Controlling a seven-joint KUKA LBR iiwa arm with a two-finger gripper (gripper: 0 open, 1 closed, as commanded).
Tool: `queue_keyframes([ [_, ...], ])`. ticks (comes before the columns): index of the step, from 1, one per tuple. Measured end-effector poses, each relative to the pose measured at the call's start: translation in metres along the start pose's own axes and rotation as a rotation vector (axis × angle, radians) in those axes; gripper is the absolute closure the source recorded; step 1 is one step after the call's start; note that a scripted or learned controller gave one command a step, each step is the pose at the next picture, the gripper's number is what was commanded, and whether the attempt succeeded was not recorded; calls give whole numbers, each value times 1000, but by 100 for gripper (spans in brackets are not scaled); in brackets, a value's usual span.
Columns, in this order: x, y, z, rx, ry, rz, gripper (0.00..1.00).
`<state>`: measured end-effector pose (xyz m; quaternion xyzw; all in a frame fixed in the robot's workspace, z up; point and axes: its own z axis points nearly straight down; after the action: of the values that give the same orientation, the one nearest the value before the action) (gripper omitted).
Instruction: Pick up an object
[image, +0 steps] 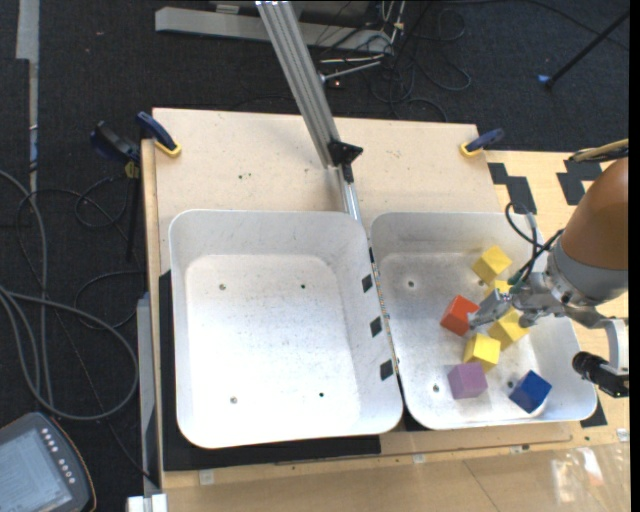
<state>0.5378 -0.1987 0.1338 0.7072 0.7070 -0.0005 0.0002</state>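
As the arm (600, 235) reaches in from the right, its claw (497, 310) hangs low over the right-hand bin (420, 240), tips down among a cluster of small blocks; whether it is spread or pinching anything cannot be told from this angle. An orange block (459, 314) sits just beside the tips on their left, with a yellow block (511, 329) just under them and another yellow block (484, 349) close below. A third yellow block (492, 266) lies nearer the bin's far side. A purple block (467, 380) and a blue block (530, 391) rest toward the near rim. The left-hand bin (270, 320) stands alongside, the two touching at their inner edges, both on a pale wooden bench (260, 150) with clamps (160, 135) at its far corners.
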Motion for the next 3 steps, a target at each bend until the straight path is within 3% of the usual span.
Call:
queue_keyframes([
  [1, 0, 1, -13, -5, -1, 0, 100],
  [3, -4, -3, -126, -9, -3, -3, 100],
])
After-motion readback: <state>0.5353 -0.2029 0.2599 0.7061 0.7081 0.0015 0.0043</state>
